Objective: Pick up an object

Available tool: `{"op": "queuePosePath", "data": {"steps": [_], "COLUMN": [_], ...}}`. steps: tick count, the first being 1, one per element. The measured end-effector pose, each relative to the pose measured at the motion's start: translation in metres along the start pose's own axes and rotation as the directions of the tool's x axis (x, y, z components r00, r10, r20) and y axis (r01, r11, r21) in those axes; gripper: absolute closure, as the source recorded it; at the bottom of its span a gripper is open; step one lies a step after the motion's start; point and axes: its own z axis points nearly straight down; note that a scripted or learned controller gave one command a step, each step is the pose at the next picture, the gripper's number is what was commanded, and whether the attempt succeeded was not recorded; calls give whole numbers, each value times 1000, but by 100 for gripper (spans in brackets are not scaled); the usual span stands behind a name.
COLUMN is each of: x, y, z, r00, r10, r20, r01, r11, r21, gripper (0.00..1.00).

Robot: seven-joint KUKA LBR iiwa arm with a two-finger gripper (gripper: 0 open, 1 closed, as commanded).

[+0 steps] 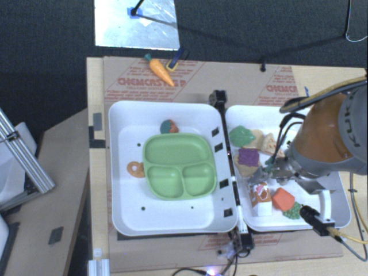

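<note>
Camera view, left to right: left bin [121, 171] bearing a green divided plate [176, 165], with a small tan pretzel-shaped ring [135, 169] just beside its left edge and a small round red-and-green piece [168, 126] at its far rim. Beyond the bins, a toy carrot [160, 71] on the cardboard. Right bin [339, 211] holding a green leaf-shaped piece [242, 135], a purple block [248, 156], tan bits [268, 143], a red block [283, 200] and a small white-and-red piece [262, 196]. Gripper [271, 169] low among these, just right of the purple block; finger state impossible to tell, nothing visibly held.
</note>
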Motion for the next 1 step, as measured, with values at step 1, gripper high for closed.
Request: {"op": "queuePosePath", "data": {"steps": [1], "x": [0], "y": [1], "z": [36], "r00": [1000], "r10": [2], "r20": [-1], "r01": [-2], "r11": [1000], "r21": [7], "gripper": [0]}}
